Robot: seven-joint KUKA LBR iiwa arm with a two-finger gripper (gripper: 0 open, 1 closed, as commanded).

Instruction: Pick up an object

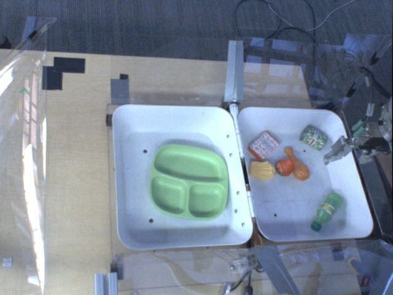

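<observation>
Right bin [350, 183], mid-right of the frame: five small things lie in it. A red-and-white packet [264, 144] sits upper left, a yellow piece [262, 170] just below it, and an orange toy [291, 165] just beside that. A green-and-white can [314, 137] lies near the upper right corner, and a green bottle [325, 211] lies on its side at lower right, well apart from the rest. The left bin [132, 165] holds a green divided tray [188, 181].

The tool [359, 145] sits at the right rim of the right bin, with nothing between its tips. I cannot tell whether it is spread or pressed together; the parts blur against the rim.

Advice for you: go for the bottle or the can. Each has free room around it, so the tool can straddle it cleanly. The packet, yellow piece and orange toy crowd each other, and a descent there risks nudging a neighbour. For the bottle, turn the tool across its long axis, not along it, and come straight down over the body, not the cap. It is round and may roll if struck off-centre.
</observation>
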